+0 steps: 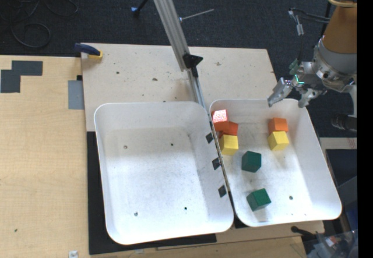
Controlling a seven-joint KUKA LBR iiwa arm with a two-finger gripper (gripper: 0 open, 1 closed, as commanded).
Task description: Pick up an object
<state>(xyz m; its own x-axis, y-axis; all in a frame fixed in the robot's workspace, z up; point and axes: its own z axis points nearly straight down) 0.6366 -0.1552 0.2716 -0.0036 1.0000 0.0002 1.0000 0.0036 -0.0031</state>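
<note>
Several small blocks lie in the right bin (326, 193). An orange block (227, 128) and a yellow block (229, 144) sit against its left wall, under a pale pink block (220, 116). Another orange block (278, 124) touches a yellow block (278, 140) near the far right. Two green blocks (251, 161) (258, 198) rest toward the middle and front. My gripper (290, 94) hangs open above the bin's far right corner, just beyond the right orange block, with nothing between its fingers.
The left bin (116, 193) sits beside the right one. A slanted aluminium post (173, 29) rises from behind the gap between the bins. A blue and yellow clamp (88, 50) lies at the bench's far left corner.
</note>
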